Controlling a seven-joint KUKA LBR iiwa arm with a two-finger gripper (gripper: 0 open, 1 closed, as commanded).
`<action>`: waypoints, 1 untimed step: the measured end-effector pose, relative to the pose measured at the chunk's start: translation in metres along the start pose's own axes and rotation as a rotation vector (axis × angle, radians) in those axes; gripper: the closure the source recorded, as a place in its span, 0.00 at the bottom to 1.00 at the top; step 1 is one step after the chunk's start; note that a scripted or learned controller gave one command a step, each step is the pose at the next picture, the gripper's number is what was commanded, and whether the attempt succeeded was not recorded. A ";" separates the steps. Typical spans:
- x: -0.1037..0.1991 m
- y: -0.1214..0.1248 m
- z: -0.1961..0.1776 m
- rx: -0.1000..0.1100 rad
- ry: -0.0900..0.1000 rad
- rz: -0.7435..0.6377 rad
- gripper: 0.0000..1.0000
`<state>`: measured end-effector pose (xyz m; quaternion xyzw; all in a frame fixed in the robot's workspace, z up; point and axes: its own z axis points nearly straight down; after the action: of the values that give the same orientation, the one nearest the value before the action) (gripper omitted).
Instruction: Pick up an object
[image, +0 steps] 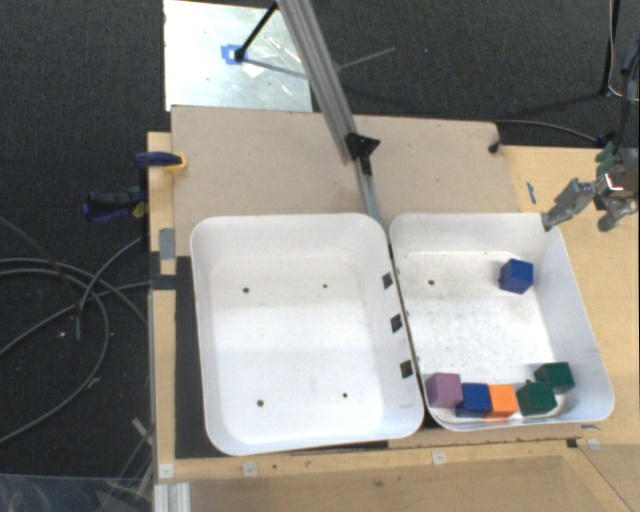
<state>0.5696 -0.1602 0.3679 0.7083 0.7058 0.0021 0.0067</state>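
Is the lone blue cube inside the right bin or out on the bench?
Inside. The blue cube sits on the floor of the right bin, near its far right corner, apart from the blocks clustered along the near rim.

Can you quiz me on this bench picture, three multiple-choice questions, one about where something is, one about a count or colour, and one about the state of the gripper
1. Where does the lone blue cube lie?
A. left bin
B. right bin, far part
C. on the bench outside the bins

2. How many blocks are clustered at the right bin's near edge?
A. two
B. five
C. eight

3. What is between the fingers of the gripper?
A. nothing that can be seen
B. the blue cube
C. the purple block

Answers:
1. B, it sits apart from the others, in the right bin's far right part.
2. B, a purple block, a blue block, an orange block and two dark green blocks.
3. A, the gripper hangs beyond the bin's far right corner, with every block lying in the bin.
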 end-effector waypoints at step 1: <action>-0.045 -0.014 0.147 0.018 0.007 -0.002 0.00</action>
<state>0.5573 -0.2062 0.2211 0.7075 0.7067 -0.0017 -0.0021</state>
